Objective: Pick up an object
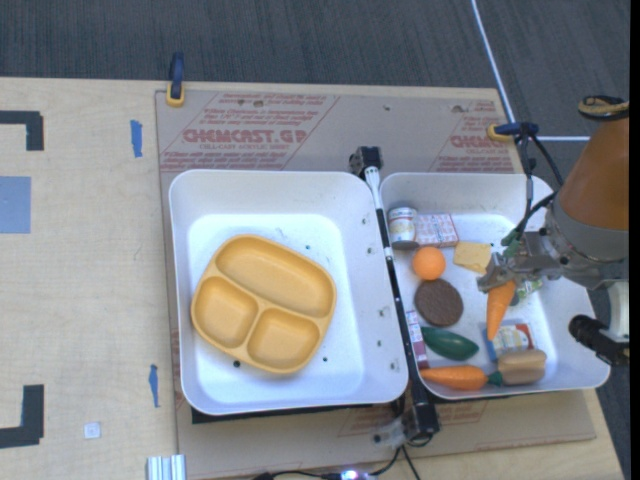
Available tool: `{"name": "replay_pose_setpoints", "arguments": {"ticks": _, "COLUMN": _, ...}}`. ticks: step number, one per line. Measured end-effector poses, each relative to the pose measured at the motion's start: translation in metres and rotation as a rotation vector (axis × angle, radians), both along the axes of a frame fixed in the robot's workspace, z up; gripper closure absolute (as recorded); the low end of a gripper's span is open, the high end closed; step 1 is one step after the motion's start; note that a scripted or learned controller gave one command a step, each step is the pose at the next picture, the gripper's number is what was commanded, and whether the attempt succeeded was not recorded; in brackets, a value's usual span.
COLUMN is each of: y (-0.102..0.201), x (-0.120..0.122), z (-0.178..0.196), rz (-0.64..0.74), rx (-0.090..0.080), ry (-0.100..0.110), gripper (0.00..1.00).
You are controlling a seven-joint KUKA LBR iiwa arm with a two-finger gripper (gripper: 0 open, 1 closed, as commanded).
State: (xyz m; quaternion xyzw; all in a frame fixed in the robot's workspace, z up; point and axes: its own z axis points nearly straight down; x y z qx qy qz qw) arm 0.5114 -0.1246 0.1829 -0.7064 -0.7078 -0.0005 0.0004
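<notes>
My gripper (503, 282) hangs over the right part of the right bin (575, 373). Its fingers are shut on the thick upper end of a small orange carrot (497, 316), which points down toward the bin floor. Whether the carrot's tip still touches the floor I cannot tell. Left of it lie a brown round cookie (438, 303), an orange ball (428, 264) and a yellow cheese wedge (472, 257). A second carrot (455, 377) lies along the bin's front wall.
The right bin also holds a small can (402, 225), a pink-and-white box (435, 230), a green pepper (450, 344), a bread roll (522, 366) and a small carton (515, 338). In the left bin (190, 208) sits a yellow divided plate (263, 303).
</notes>
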Motion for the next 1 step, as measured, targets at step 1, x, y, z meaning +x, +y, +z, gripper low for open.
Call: {"name": "replay_pose_setpoints", "arguments": {"ticks": 1, "y": 0.0418, "x": -0.0314, "z": 0.0289, "rz": 0.0, "rx": 0.001, "ry": 0.001, "gripper": 1.0}}
